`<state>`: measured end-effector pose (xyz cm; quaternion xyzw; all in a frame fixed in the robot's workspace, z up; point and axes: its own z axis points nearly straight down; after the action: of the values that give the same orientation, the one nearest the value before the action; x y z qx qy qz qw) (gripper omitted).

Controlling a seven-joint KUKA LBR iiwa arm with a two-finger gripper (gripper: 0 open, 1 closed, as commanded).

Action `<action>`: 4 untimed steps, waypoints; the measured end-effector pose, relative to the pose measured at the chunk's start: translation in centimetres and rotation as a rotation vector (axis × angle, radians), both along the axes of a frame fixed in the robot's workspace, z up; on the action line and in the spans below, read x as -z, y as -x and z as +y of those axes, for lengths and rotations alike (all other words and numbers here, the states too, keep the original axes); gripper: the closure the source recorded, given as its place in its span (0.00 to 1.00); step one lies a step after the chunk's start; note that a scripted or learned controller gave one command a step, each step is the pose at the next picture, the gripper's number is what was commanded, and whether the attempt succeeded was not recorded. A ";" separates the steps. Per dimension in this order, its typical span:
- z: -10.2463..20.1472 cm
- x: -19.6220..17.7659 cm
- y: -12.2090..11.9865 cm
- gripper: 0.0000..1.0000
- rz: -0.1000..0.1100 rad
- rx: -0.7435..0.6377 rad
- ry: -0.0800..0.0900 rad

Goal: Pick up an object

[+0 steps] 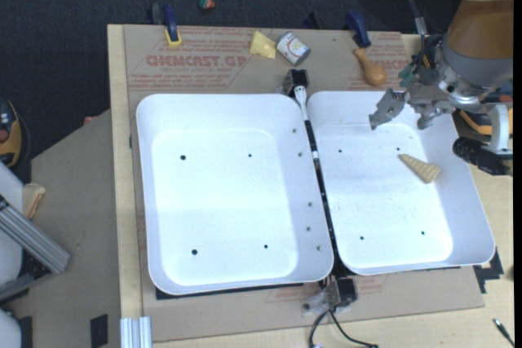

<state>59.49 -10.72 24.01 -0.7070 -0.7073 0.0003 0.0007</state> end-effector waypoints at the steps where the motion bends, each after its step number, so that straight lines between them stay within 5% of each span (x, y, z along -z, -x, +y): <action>1: 0.0 -1.1 -0.1 1.00 -0.003 -0.001 0.001; 2: -6.8 -11.0 -3.0 1.00 -0.016 0.005 0.008; 3: 4.8 -8.1 -2.0 1.00 0.003 -0.010 -0.004; 4: 11.5 -2.5 -7.3 1.00 -0.001 -0.007 -0.001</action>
<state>66.79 0.83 26.50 -0.7044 -0.7098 -0.0007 0.0007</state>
